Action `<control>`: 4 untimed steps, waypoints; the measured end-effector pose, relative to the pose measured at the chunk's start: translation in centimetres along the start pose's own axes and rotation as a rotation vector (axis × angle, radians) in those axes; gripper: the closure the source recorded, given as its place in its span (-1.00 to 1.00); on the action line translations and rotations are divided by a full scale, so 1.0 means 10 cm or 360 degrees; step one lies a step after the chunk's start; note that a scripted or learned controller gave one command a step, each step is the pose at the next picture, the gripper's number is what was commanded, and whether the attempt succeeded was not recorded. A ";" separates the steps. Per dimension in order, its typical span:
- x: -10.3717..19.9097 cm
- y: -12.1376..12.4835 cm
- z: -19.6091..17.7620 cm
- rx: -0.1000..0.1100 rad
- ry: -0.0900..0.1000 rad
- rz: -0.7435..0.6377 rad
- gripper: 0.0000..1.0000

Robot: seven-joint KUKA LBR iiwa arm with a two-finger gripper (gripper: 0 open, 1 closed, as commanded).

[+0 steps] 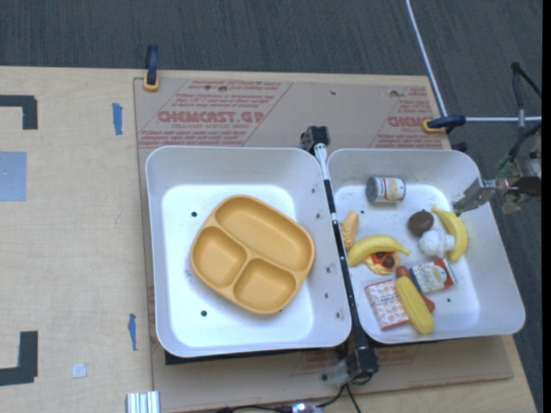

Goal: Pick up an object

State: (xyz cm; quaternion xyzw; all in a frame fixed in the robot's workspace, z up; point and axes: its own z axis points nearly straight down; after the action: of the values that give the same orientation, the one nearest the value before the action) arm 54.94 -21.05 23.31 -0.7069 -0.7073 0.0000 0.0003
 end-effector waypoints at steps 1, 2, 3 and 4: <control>0.13 -0.12 1.47 -0.0004 -0.0002 0.0000 -1.00; 0.12 -0.11 1.36 -0.0012 -0.0006 0.0001 1.00; 0.53 -0.70 0.54 0.0001 0.0002 -0.0001 1.00; 0.53 -0.70 0.54 0.0001 0.0002 0.0000 -1.00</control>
State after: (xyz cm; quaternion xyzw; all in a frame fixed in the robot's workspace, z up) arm 47.95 -15.76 17.87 -0.7069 -0.7073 -0.0002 0.0010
